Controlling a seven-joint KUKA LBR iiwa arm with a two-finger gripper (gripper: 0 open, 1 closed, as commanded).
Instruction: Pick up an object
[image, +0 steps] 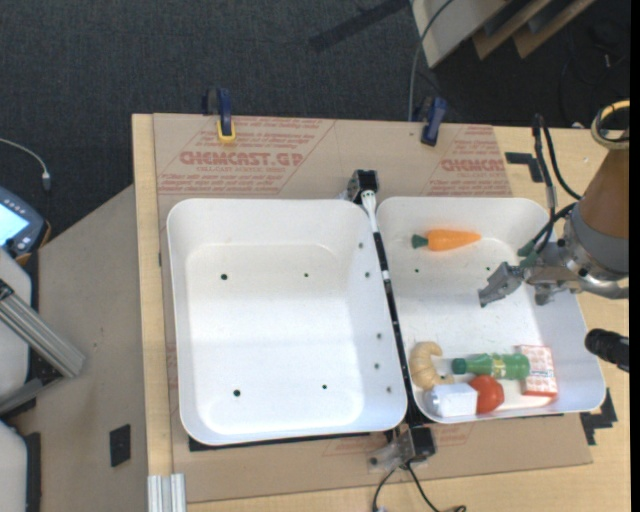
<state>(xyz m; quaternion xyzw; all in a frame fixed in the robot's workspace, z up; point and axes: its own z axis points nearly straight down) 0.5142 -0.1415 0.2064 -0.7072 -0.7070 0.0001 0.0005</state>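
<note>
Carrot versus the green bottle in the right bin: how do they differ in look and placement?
The carrot is orange with a green tip and tapers; the green bottle is green, with a light label band. The carrot lies alone near the bin's far wall; the green bottle sits in the crowded near corner, beside a tomato and a pink-and-white box. Both lie on their sides in the right bin, apart from the claw.

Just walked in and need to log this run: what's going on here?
A robot arm reaches in over the right bin, its hand hovering above bare floor with nothing between the fingers. A carrot lies near the far wall; a bottle, tomato and other items sit clustered at the near end.
</note>
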